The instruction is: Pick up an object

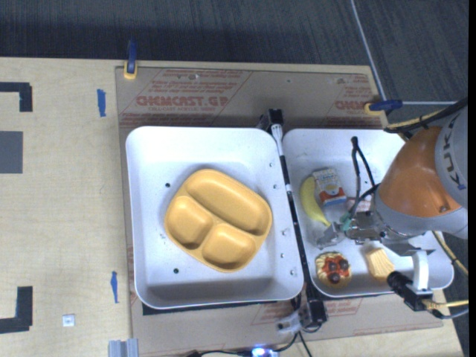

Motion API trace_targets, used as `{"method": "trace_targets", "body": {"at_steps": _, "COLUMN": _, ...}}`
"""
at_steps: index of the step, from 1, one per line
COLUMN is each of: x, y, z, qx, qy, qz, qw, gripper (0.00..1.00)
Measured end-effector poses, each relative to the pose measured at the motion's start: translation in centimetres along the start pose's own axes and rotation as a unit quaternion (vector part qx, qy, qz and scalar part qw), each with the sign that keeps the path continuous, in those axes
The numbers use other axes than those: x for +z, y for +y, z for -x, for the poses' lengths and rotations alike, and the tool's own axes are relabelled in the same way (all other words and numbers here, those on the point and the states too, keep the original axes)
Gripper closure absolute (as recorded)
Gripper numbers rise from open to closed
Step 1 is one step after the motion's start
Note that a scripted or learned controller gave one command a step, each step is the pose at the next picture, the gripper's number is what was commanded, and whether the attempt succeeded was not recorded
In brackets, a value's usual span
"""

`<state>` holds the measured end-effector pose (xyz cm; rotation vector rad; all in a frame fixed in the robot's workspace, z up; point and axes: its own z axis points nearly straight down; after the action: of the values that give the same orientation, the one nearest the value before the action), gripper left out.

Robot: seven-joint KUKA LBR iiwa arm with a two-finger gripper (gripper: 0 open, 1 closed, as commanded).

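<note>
From the fixed camera above the counter (59, 222) we look down on two shallow white bins set side by side on a sheet of brown cardboard (245, 95). The grey arm (424, 181), with its orange band, reaches in from the right and hangs over the right bin (327, 143). Its jaws (343, 229) sit low over the middle of that bin, but the wrist and cables cover them, and we cannot tell how wide they stand or whether anything lies between them.

Just to the left of the jaws lies a yellow banana (313, 201), running lengthwise along the bin's left wall. Just beyond the jaws, toward the far rim, sits a small white carton (328, 185) with orange and blue print, beside the banana. On the near side of the jaws we see a small round plate of toy food (332, 268), red and dark pieces on yellow. To its right, under the wrist, lies a tan brush-like item (380, 262), partly hidden by the arm.

Well to the left of the jaws, the left bin (149, 155) holds a large yellow divided tray (216, 219), turned at an angle.
</note>
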<state>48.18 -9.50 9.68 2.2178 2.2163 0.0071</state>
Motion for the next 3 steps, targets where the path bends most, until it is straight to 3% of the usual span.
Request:
{"method": "trace_targets", "body": {"at_steps": 1, "x": 1.1, "y": -0.2, "z": -0.1, "qx": -0.001, "qy": 0.001, "qz": -0.003, "qw": 1.0000, "gripper": 0.00}}
{"method": "trace_targets", "body": {"at_steps": 2, "x": 0.0, "y": 0.0, "z": 0.0, "qx": 0.000, "qy": 0.000, "qz": 0.000, "qw": 1.0000, "gripper": 1.00}}
{"method": "trace_targets", "body": {"at_steps": 3, "x": 0.0, "y": 0.0, "z": 0.0, "qx": 0.000, "qy": 0.000, "qz": 0.000, "qw": 1.0000, "gripper": 0.00}}
